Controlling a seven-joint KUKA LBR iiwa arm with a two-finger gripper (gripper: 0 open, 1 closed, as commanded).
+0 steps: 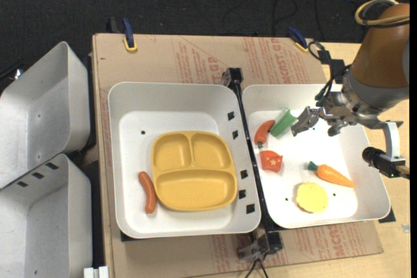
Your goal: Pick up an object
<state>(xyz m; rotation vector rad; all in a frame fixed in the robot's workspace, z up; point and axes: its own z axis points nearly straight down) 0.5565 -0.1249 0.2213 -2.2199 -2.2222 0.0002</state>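
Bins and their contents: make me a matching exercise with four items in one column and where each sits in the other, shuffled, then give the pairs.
Items:
1. yellow divided tray
2. sausage
3. carrot
4. yellow disc

Places:
A. right bin, near its front edge, just left of and below the carrot
B. left bin, filling its middle
C. right bin, toward its right wall, green tip pointing left
D. left bin, beside the tray's left edge

Pairs: 1-B, 2-D, 3-C, 4-A
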